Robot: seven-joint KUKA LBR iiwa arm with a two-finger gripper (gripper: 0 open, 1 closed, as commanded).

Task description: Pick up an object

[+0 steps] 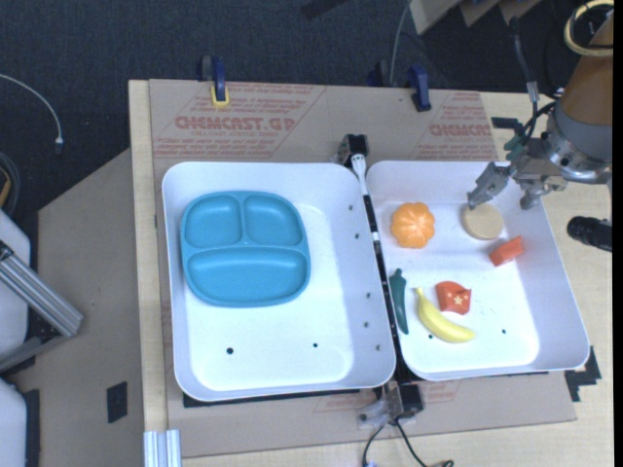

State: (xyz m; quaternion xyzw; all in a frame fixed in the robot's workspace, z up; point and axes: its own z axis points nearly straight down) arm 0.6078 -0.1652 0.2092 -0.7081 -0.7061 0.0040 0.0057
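Because the pale round disc [483, 223] sits almost straight under the gripper [508, 191], that is the piece your coming move most likely turns on. You see it lying flat on the floor of the right bin [555, 348], toward that bin's far side, with no long axis to line up against. Its top edge lies just below the left fingertip, and the right fingertip hangs off to the disc's upper right. So the disc lies below and a little to the left of the midpoint between the fingertips. Judging from this, you would want a small shift to the left before dropping.

You can see the two fingers spread apart with nothing between them.

Working outward from the disc: the orange [413, 225] rests to its left, apart from it. A small red-orange piece [506, 251] lies just to the disc's lower right, near enough that a wide finger might brush it on the way down. Further toward the near side from the disc you find a red piece with a yellow spot [454, 298] touching a banana [443, 321], and a dark green pepper [398, 301] along the bin's left wall. Well to the left of the disc, the other bin [263, 358] carries a blue divided plate [245, 248].
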